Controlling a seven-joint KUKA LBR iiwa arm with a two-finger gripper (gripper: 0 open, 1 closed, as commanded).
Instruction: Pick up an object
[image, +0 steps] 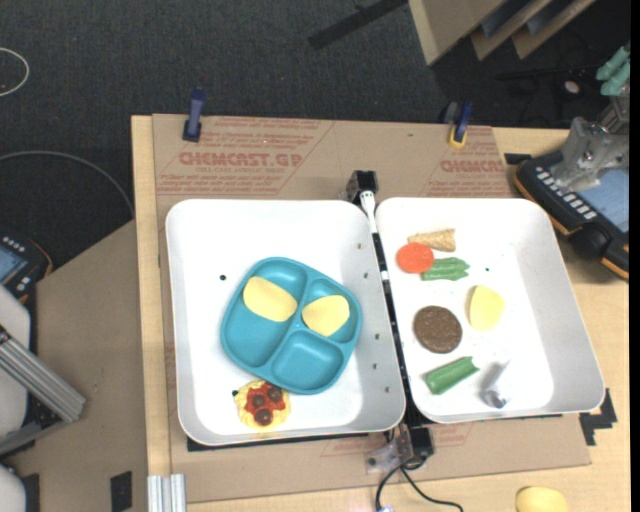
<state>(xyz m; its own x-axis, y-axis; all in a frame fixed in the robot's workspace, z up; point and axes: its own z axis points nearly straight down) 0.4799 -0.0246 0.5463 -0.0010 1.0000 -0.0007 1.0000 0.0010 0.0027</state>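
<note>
Seven small items lie in the right shallow white bin (540, 235), and the likeliest pick is the stubby green plastic vegetable (450, 375), just below the round brown cookie (438, 328). Its long axis is tilted, low end left of the cookie's centre, high end to the right. A small grey piece (492, 385) sits just beside that high end and could get nipped too. The end effector (592, 150) seems parked far up-right of the cookie; whether it is apart or together I cannot tell

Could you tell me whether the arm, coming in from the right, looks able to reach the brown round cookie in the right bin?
Probably yes: the cookie lies flat with small gaps all round and nothing over it.
</note>
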